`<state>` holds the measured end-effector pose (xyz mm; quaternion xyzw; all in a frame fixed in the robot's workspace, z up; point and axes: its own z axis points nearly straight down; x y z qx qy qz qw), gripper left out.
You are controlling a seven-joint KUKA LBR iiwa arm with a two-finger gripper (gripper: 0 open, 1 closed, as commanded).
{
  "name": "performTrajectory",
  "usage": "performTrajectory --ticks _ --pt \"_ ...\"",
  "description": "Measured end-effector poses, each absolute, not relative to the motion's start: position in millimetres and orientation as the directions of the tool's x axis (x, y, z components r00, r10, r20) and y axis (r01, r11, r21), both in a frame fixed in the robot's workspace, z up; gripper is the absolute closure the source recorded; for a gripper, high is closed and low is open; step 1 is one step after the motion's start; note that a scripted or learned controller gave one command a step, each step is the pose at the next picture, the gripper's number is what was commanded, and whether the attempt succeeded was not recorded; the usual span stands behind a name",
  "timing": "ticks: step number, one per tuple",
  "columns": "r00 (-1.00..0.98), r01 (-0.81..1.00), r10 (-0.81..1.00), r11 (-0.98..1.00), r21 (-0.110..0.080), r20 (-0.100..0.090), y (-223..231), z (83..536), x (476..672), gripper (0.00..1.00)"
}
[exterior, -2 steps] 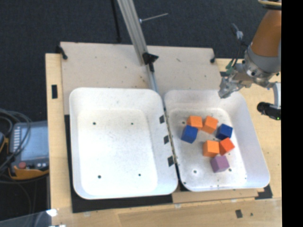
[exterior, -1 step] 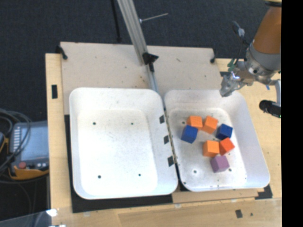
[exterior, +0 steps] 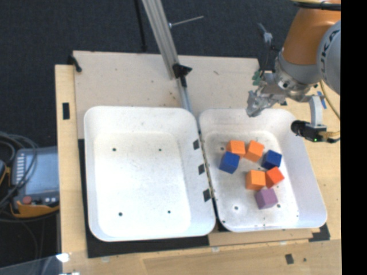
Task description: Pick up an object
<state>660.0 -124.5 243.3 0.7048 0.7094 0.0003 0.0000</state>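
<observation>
Currently hovering at the upper right of the frame, over the far rim of the right bin (exterior: 298, 153): end effector (exterior: 256, 107), opening impossible to judge, nothing visibly held. Clustered lower in that bin: orange, blue and purple blocks (exterior: 252, 168), touching. Likely risk: fingers wedging between neighbours and closing on nothing.

No readable text in view.
No lettering, label, brand, number or sign can be read on any surface; the screen of the handheld control unit (exterior: 35, 173) at the left edge is too small and blurred to make anything out.
</observation>
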Motion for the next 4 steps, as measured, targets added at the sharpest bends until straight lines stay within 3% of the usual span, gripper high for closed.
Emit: performTrajectory --ticks 4 --pt "-0.009 1.000 1.000 0.009 0.001 0.002 91 238 640.8 1.00"
